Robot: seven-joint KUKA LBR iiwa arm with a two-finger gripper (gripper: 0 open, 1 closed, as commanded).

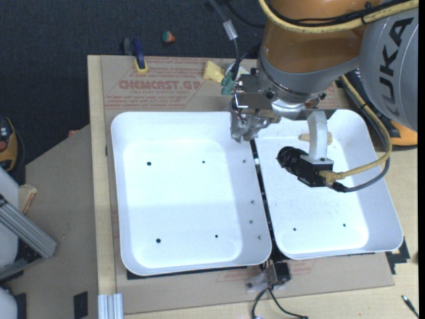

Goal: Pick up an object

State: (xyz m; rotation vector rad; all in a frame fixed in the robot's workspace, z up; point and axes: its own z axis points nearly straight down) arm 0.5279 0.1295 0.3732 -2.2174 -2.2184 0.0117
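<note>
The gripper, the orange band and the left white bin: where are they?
gripper (244, 130), camera view, at its tip.
orange band (319, 18), camera view, its glossy middle.
left white bin (179, 198), camera view, bare floor.

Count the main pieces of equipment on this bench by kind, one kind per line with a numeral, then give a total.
White bins: 2, left bin and right bin
Robot arms: 1, the arm
Grippers: 1, the gripper, above the bins' shared edge near the far end
Blue clamps on the board's far edge: 1, the clamp
Total: 5
</note>
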